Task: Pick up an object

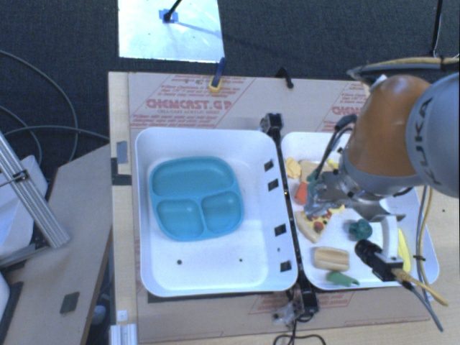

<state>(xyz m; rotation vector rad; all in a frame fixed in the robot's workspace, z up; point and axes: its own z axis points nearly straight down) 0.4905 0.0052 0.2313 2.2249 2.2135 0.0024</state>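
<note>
1. Nearest the camera, a green toy vegetable (342, 279) and a tan bread-like block (331, 257) lie at the front of the right bin (305, 144), clear of the robot.
2. Just behind them, a teal piece (360, 228) and a toy pizza slice (314, 226) rest on the bin floor. The toy pizza slice sits just beside the pincer's tip and looks the likeliest target.
3. The pincer (316, 205) hangs low over the middle of the right bin, under the grey-and-orange arm (392, 135). Whether it is released or clenched cannot be told, and nothing can be seen in its grip.
4. Beyond it, an orange piece (302, 191) and a yellow piece (292, 167) lie near the wall between the bins.
5. In the left bin (215, 261), a blue divided plate (194, 196) sits alone.
6. Progress, as judged: the pincer is down among the toys, but no object is off the floor. The grasp and the lift are yet to come.
</note>
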